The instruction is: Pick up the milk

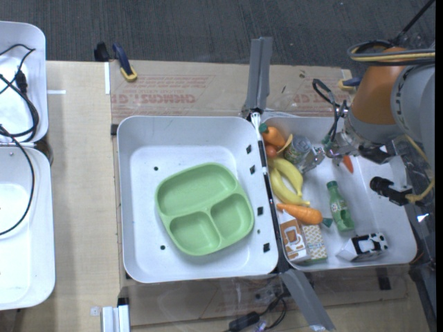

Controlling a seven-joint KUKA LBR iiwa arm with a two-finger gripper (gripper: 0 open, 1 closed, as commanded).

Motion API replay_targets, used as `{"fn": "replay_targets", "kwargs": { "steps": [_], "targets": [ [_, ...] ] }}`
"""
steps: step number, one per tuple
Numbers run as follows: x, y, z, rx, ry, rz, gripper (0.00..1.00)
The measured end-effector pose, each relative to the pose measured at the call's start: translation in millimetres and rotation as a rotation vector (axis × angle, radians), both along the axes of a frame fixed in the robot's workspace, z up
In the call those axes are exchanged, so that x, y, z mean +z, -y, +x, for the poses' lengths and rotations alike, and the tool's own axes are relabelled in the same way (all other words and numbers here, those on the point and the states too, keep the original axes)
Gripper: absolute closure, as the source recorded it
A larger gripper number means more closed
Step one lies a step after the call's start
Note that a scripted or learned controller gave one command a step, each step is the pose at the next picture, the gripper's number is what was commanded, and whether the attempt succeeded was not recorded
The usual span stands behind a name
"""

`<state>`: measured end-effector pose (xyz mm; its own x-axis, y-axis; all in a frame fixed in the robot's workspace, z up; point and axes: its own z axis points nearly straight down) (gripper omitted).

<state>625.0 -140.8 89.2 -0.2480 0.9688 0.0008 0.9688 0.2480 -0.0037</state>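
Currently the milk [365, 246] lies tipped over in the right bin's [405, 216] near corner, beyond the green bottle [339, 206]. Whether the pincer [337, 146] is spread, I cannot tell; it should descend squarely over the carton's narrow sides.

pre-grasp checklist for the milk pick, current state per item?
1. Milk carton located: ok, lying at the near right end of the right bin.
2. Space around the carton: ok, it lies apart from the green bottle and the snack box.
3. Gripper over target: not ok, it sits at the bin's far end, near the clear wrapper, well short of the carton.
4. Gripper finger state: cannot tell, too small and cluttered.
5. Carton pose: cannot tell exactly; it looks tipped on its side.
6. Drop area: ok, green tray sits alone in the left bin.
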Motion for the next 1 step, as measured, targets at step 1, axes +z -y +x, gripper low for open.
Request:
{"fn": "replay_targets", "kwargs": {
  "steps": [1],
  "targets": [
    [1.4, -1.7, 24.7, 0.130, -0.037, 0.002, 0.00]
  ]
}}
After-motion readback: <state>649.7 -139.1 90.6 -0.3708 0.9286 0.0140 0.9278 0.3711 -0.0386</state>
